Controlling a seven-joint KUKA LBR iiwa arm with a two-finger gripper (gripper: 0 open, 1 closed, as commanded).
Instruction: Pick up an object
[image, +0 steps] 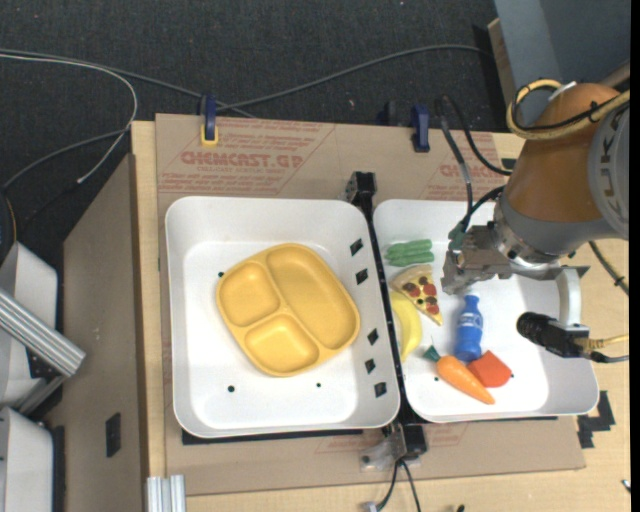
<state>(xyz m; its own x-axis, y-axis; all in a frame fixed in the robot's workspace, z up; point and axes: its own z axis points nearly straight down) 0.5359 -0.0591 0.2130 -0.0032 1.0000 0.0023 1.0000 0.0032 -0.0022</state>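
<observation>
The right bin (560, 395) holds several toys: a green piece (410, 251) at the top left, a pizza slice (419, 292), a yellow banana (405, 325), a blue bottle (469, 327), an orange carrot (464, 378) and a red-orange block (491, 368). My gripper (463, 275) hangs over the middle of this bin, just above the blue bottle's cap and to the right of the pizza slice. The wrist body hides its fingertips.
The left bin (195, 300) bears a yellow divided plate (287, 307). A black divider with clips (370, 290) runs between the bins. The arm's grey and orange wrist (565, 190) covers the right bin's upper right. Cables and blue clamps (209, 120) lie at the back.
</observation>
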